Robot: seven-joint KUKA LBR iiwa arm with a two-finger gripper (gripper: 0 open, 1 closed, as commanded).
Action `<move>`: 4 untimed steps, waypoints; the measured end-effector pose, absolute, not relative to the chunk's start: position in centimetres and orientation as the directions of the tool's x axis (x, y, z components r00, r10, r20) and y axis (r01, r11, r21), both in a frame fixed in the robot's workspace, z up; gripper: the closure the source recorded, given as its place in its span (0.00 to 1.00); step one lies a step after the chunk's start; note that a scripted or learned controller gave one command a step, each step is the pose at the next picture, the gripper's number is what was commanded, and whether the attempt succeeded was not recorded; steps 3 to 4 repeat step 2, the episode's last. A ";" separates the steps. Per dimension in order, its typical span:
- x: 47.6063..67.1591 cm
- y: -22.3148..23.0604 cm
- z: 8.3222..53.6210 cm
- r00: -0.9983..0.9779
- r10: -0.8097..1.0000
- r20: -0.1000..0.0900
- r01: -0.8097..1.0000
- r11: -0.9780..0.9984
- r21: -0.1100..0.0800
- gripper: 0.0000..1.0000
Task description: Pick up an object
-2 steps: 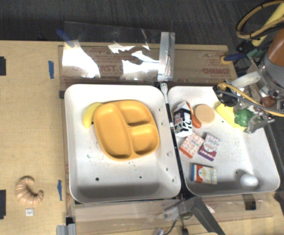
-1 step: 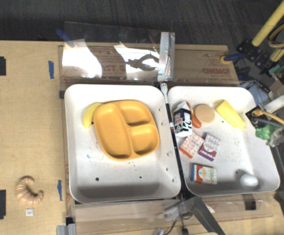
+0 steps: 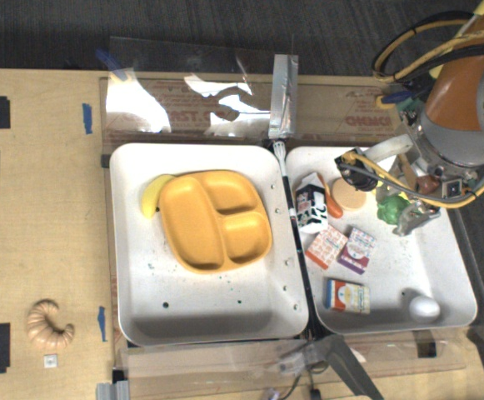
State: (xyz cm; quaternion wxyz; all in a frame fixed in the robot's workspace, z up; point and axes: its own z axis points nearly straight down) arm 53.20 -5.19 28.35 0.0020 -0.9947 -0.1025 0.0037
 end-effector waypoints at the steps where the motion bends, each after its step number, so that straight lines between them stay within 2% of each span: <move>1: 49.3 -4.2 27.5 0.965 0.262 -0.004 0.262 -0.965 -0.004 1.00; 2: 49.3 -4.2 27.5 0.965 0.262 -0.004 0.262 -0.965 -0.003 0.00; 4: 49.3 -4.2 27.5 0.965 0.262 -0.004 0.262 -0.965 -0.003 0.00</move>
